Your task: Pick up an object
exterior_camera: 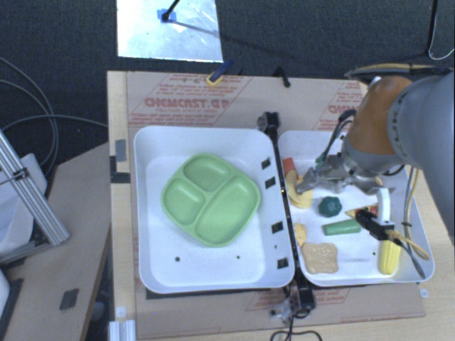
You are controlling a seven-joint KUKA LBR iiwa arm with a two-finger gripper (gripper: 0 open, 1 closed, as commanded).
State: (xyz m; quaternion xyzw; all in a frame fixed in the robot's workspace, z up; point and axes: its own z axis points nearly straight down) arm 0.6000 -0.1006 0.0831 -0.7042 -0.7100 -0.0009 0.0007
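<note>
In the camera view both bins sit on a brown sheet [298,94] printed in red. The clearest line reads "CHEMCAST GP", turned away from the camera. Scraps of the same print show at the sheet's right and near edges, too broken to read.

The left bin [160,261] holds a green plate [210,199] with three compartments. A row of black clips [270,183] runs down the seam between it and the right bin [355,270].

The arm [419,119] comes in over the right bin's far right corner and hides that part of it. The gripper [306,185] is low in the bin's far left part, just over a yellow piece [302,200] beside the seam. Whether it is apart, together or clamped on anything cannot be told from this angle.

A red piece [288,166] lies against the seam wall, just beyond the yellow piece. A teal ball [329,206] sits just right of the yellow piece, close under the arm's wrist. A green block [341,227] lies a little nearer the camera. At the near edge lie toast [320,258] and — in the right corner — corn [388,258].

Beyond the bench a shiny panel [142,20] lies on the dark floor. Cables [43,130] and a metal rail [32,197] are at the left.
</note>
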